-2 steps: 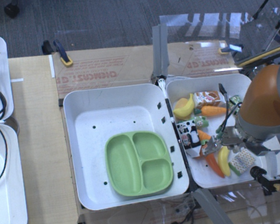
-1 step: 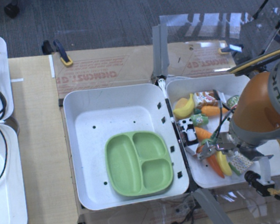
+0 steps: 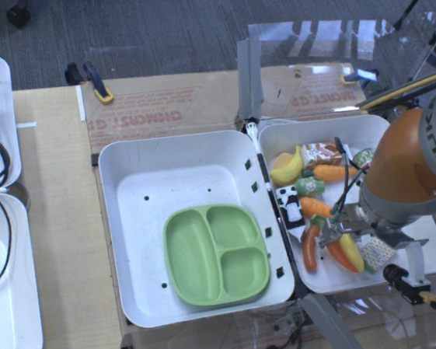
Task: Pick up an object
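We see two white bins side by side on the desk (image 3: 60,227). The left bin (image 3: 124,173) has a green plate (image 3: 215,254) in it. The plate has three parts and lies flat, near the front of the bin.

The right bin (image 3: 368,123) is full of toy food, all packed close. A yellow banana (image 3: 285,167) lies at the back left. Beside it is a small snack pack (image 3: 322,151). In front of that pack lies an orange carrot (image 3: 332,172). A second carrot (image 3: 315,207) lies nearer the middle, with a little green toy (image 3: 308,186) just behind it. A red sausage (image 3: 311,247) lies at the front left. A black and white thing (image 3: 289,205) sits by the wall between the bins.

The arm (image 3: 409,167) comes in from the right and covers much of this bin. The jaws (image 3: 339,229) are low among the toys, just beside the second carrot and the sausage. A red and yellow toy (image 3: 349,252) lies right in front of them. We cannot tell if the jaws are wide or narrow, or if they hold anything.
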Controlling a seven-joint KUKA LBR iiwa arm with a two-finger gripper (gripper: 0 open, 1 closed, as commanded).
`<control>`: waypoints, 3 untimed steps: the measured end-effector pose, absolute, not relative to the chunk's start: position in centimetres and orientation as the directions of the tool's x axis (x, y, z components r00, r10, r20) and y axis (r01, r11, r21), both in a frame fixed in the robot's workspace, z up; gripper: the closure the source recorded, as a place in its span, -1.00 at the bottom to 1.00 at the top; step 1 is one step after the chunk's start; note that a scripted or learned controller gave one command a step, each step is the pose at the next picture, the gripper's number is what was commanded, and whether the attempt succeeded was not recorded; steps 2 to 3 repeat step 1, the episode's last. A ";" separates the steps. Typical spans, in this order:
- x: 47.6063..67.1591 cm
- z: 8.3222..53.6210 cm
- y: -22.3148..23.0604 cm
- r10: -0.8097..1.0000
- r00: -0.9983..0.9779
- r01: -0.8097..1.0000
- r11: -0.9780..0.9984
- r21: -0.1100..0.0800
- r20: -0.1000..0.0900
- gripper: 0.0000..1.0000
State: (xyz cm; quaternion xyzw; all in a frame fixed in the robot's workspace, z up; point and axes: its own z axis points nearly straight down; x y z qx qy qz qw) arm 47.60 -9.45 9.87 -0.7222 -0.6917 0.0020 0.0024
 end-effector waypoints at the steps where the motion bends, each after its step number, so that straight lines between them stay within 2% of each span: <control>1: 50.1 23.4 -4.1 0.996 0.093 0.996 -0.093 -0.003 -0.002 1.00; 3: 50.1 23.4 -4.1 0.996 0.093 0.996 -0.093 -0.003 -0.002 1.00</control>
